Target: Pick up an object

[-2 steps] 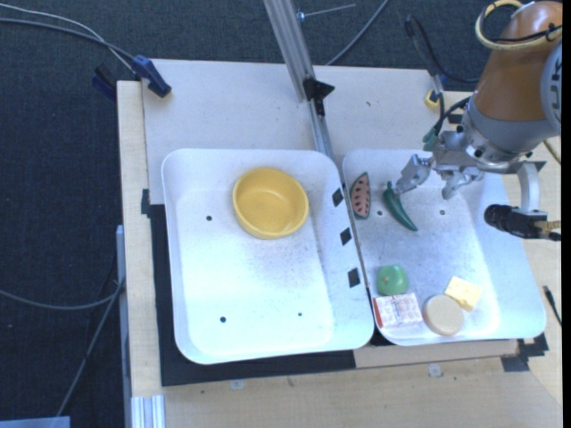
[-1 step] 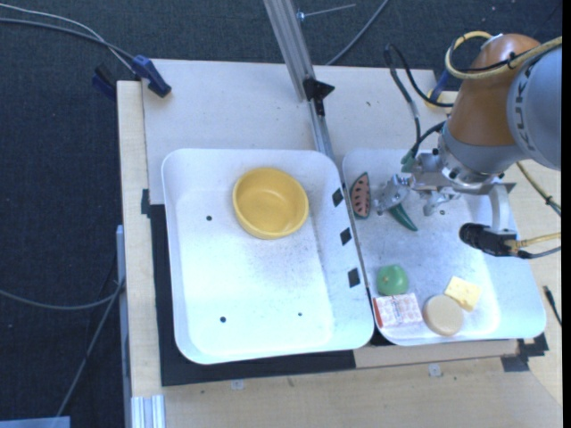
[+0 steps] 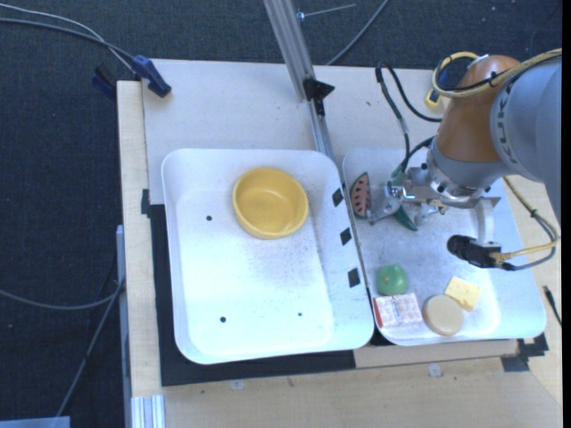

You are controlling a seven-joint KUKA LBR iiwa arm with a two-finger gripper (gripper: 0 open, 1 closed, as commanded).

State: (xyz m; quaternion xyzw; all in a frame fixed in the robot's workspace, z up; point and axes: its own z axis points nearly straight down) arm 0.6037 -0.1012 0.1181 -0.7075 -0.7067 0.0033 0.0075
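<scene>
My gripper (image 3: 399, 205) hangs over the right bin (image 3: 517, 266), just right of the watermelon slice (image 3: 359, 194); the bowl (image 3: 270, 202) sits in the left bin (image 3: 192, 266).

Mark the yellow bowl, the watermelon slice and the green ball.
yellow bowl (image 3: 270, 202): camera view, centre of its inside.
watermelon slice (image 3: 359, 194): camera view, middle of the red flesh.
green ball (image 3: 392, 280): camera view, top of the ball.

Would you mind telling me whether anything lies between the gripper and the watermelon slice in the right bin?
Nothing visible does. The gripper sits just right of the watermelon slice, with bare floor of the right bin between them; the green ball lies well below.
</scene>
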